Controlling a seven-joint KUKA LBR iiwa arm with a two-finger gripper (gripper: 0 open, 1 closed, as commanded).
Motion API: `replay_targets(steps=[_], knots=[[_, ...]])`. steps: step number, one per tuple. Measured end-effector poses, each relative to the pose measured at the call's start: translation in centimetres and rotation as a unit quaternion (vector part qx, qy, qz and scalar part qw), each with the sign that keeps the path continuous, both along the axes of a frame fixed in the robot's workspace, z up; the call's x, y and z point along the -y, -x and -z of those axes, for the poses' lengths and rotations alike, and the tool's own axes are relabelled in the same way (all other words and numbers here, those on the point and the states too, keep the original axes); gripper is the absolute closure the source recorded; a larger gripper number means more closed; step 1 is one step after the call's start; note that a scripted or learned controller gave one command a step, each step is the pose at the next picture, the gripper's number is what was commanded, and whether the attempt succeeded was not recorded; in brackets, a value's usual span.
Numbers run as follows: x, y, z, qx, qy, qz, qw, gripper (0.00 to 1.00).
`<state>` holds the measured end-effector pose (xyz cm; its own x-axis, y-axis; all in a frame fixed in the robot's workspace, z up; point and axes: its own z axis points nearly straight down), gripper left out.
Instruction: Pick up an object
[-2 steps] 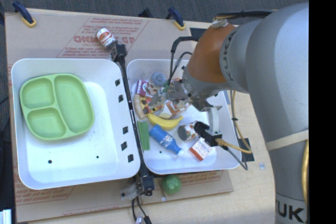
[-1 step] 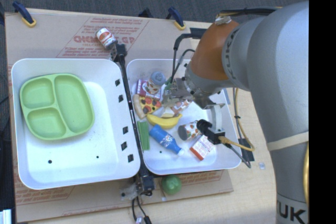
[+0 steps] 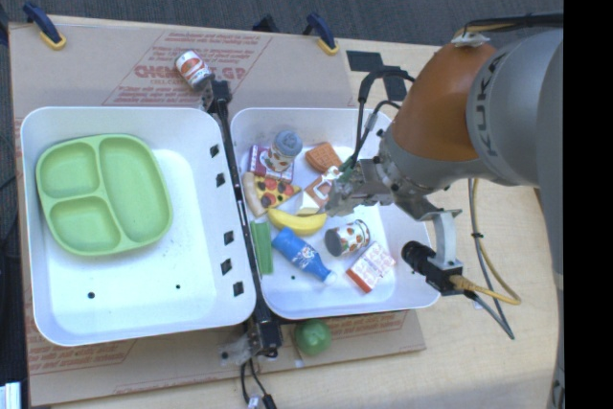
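My gripper [image 3: 337, 190] hangs over the right white bin [image 3: 407, 297]; grip state unclear. I should descend squarely onto the curved yellow banana [image 3: 297, 222].

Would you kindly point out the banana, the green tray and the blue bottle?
banana [image 3: 298, 222]: camera view, middle of its curve.
green tray [image 3: 103, 194]: camera view, ridge between its compartments.
blue bottle [image 3: 301, 255]: camera view, middle of its body.
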<state>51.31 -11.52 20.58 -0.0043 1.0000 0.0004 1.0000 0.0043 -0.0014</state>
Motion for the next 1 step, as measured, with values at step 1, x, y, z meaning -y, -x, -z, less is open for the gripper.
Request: replay_targets(steps=[1], knots=[[-0.02, 0.01, 0.04, 0.0, -0.0001, 0.0, 1.0, 0.0]])
